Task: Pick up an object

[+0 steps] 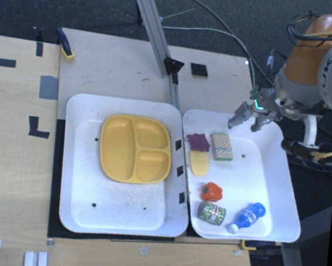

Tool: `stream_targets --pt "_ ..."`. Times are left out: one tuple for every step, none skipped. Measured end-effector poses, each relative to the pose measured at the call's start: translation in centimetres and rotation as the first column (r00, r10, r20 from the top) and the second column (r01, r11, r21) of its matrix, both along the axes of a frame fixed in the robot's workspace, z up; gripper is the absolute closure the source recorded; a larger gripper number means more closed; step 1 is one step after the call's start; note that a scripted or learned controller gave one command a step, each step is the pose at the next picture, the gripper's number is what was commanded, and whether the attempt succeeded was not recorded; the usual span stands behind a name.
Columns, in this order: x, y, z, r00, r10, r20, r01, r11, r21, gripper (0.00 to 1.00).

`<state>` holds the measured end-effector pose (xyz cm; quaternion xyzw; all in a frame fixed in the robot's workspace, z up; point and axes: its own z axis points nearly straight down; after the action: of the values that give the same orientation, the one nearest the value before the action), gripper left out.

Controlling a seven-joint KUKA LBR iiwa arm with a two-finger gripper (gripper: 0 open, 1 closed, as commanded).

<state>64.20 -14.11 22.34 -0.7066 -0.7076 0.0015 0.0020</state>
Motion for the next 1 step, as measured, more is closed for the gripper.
stream_targets --pt "0.1 0.01 0.19 1.0 0.001 0.004 -0.001 1.0 -0.001 0.0"
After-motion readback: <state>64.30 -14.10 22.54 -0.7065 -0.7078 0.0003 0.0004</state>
